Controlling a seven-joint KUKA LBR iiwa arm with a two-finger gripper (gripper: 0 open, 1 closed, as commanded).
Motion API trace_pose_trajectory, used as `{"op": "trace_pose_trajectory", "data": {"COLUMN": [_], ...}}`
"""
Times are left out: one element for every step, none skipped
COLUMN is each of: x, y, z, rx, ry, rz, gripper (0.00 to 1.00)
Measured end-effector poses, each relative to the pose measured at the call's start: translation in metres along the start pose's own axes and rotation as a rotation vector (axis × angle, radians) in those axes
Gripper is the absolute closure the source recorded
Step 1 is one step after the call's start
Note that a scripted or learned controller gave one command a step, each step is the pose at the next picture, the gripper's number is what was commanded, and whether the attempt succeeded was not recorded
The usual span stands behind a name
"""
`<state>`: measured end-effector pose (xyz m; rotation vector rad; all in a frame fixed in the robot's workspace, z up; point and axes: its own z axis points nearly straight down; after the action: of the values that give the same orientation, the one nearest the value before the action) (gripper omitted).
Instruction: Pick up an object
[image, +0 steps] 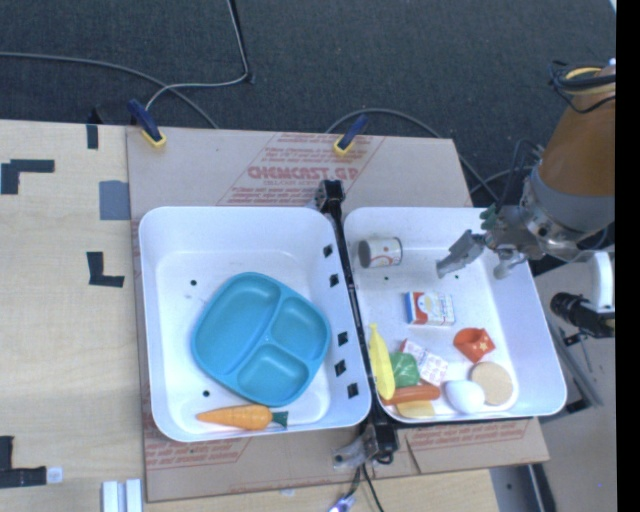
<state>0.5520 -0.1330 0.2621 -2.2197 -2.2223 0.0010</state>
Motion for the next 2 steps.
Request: {"op": "trace_pose_trajectory", "data": {"x": [-0.091,-0.066], "y": [0.004,-0.054], "z": [0.14,0.176], "rx": [0.005,-0.003], "ry": [0.0,-0.001], "rz": [0.003,0.001], "gripper": [0.0,0.0]}}
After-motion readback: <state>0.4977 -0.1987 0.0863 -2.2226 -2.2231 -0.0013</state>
